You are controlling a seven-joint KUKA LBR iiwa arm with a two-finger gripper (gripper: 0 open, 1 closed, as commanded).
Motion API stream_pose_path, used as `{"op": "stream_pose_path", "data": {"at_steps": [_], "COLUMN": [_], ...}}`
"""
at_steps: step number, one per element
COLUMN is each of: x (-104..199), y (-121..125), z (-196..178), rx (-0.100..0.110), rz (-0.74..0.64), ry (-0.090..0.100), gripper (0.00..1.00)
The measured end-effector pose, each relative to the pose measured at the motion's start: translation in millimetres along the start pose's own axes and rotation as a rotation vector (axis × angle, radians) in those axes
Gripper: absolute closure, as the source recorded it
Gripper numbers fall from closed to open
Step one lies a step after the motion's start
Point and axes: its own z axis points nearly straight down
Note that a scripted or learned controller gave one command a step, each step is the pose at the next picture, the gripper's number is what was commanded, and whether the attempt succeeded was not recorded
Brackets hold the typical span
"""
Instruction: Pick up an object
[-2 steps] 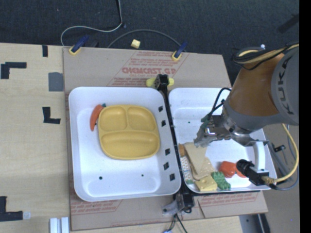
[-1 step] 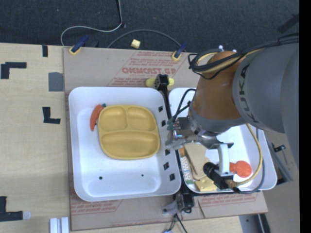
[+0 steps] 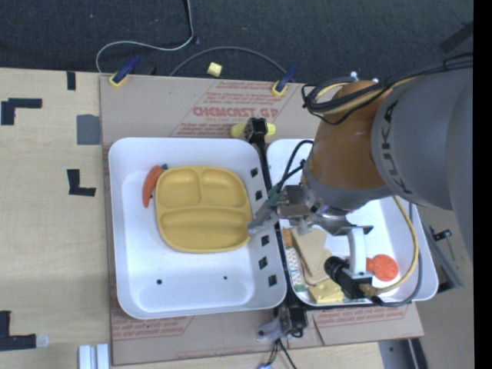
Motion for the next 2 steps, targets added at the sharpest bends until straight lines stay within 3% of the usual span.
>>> {"op": "stream_pose_path", "data": {"at_steps": [1,2], "x": [-94.4,-87.4], "y": [38.7,38.5], "z": [42.2,30.2], "rx": [0.001,0.0], "rz": [0.011,0.002], "ry": [-0.005,-0.001], "gripper": [0.0,1.0]}}
